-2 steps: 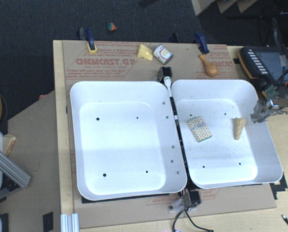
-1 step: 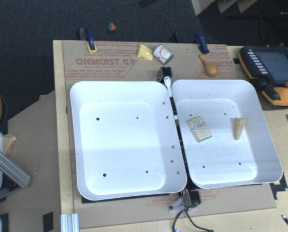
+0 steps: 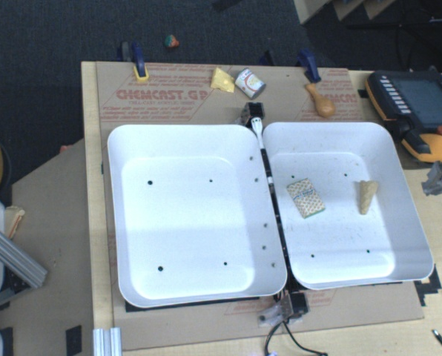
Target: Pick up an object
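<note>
You can read red "CHEMCAST G P" lettering on the brown board point(image 3: 169, 93) behind the left bin, fainter red print of the same kind repeated at its right end, too blurred to read

Bins: the left bin point(image 3: 132, 199) and right bin point(image 3: 399, 199) look like smooth white plastic, slightly glossy.
Bench top point(image 3: 162, 87): matt brown cardboard-like sheet with printed red lettering.
Patterned packet point(image 3: 305, 198): looks like paper.
Cone-shaped piece point(image 3: 366, 196): matt tan.

Bright, even light; white bins point(image 3: 184, 143) glare, slightly soft focus
</note>
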### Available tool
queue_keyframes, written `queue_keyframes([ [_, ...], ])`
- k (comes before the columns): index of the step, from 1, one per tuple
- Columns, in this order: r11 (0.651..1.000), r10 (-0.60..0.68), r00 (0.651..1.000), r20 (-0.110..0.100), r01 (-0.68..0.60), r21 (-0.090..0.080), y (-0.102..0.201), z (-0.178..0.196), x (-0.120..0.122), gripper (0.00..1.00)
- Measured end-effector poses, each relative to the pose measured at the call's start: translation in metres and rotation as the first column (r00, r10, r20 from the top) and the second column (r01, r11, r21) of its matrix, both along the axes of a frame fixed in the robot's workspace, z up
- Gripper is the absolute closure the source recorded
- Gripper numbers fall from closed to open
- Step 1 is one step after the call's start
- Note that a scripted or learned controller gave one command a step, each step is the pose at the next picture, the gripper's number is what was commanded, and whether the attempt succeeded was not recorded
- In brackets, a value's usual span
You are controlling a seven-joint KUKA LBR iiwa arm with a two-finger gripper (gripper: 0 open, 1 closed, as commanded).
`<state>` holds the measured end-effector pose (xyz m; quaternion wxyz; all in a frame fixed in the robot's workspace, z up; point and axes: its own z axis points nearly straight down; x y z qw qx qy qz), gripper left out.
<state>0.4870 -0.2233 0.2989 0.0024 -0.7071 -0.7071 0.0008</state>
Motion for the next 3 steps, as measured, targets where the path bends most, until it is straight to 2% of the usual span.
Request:
queue_keyframes([
  [1,1.0,0.002,1.0,0.015,-0.002,-0.008,0.001,0.07,0.011,1.0],
  [2,1.0,0.003,1.0,-0.005,-0.003,0.003,0.044,-0.024,-0.006,1.0],
  [3,1.0,-0.004,1.0,0.011,0.004,-0.008,-0.004,0.016,-0.008,1.0],
])
